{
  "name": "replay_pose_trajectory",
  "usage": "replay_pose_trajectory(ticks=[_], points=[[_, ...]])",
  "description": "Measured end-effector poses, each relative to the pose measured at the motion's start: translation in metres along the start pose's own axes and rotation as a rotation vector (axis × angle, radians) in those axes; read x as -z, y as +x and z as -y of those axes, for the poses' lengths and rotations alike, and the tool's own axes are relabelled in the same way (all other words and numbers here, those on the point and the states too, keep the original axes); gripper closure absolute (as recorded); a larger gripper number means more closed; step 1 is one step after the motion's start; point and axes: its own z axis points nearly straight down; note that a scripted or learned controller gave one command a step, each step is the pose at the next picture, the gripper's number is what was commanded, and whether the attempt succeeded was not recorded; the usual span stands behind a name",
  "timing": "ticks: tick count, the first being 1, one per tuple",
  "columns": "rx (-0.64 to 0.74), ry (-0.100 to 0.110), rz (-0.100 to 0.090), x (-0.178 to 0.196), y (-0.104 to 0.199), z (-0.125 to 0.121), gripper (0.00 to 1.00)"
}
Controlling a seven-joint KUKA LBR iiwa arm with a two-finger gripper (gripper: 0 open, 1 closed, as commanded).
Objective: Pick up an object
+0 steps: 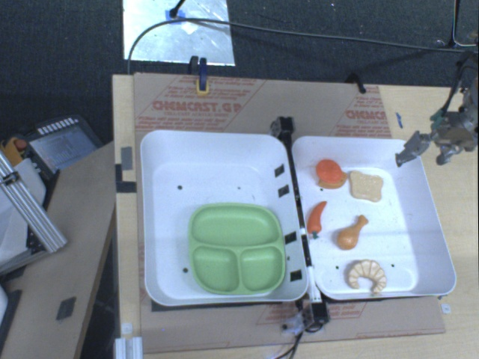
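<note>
Two white bins side by side on bench: left bin [161, 155], right bin [419, 223]. In left bin, one green divided tray [237, 247], 3 compartments, at near edge. In right bin, five toy foods: 1 orange-red round piece [330, 173], 1 toast slice [366, 185] just beside it on the right, 1 red chili pepper [317, 216] near the divider, 1 drumstick [351, 232], 1 croissant [367, 274] nearest the front. All five lying loose on the bin floor, none touching. Gripper [426, 149] at upper right, above far right corner of right bin, well apart from the foods; fingers spread open, nothing between them. Red print on brown sheet [224, 99] under bins: "CHEMCAST", repeated, partly covered. One yellow-blue clamp [200, 77] at sheet's far edge. Silver plate [178, 17] behind.
</note>
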Motion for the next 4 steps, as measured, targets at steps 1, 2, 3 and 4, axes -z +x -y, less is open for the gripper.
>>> replay_pose_trajectory(ticks=[1,2,3,4], points=[[0.003,-0.011,0.002,0.007,0.001,-0.002,0.0],[0.002,-0.008,0.002,-0.036,-0.001,-0.008,0.0],[0.005,-0.008,0.002,-0.081,0.001,-0.016,0.0],[0.002,-0.007,0.001,-0.135,0.004,-0.007,0.0]])
